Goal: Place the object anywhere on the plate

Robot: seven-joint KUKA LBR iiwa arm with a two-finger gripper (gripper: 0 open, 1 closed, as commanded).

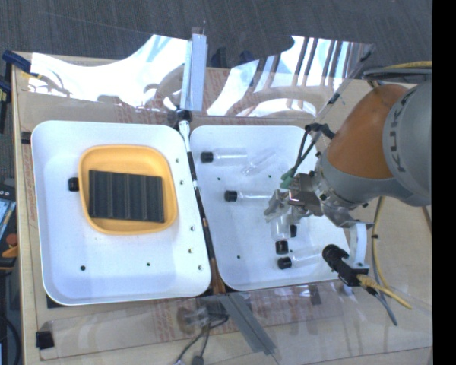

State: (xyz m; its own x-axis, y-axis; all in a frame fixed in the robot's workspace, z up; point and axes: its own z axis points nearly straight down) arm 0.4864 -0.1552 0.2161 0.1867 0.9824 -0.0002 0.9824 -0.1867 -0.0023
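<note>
A: Where were the clear plastic tubes with black caps (252,195)?
B: Scattered in the right shallow white bin (235,272), none on the yellow rounded plate with its dark ribbed centre (126,191), which sat in the left white bin (53,272).
A: And the claw (287,213)?
B: Low over the right bin among the tubes; I couldn't tell its opening

This looks like a robotics lab. A grey and orange industrial arm (380,147) with loose cables reaches over a wooden tabletop (410,295) carrying two shallow white bins (53,272) bolted side by side. Clear plastic sheeting (289,67) lines the back edge, and grey office carpet (99,6) lies beyond.
</note>
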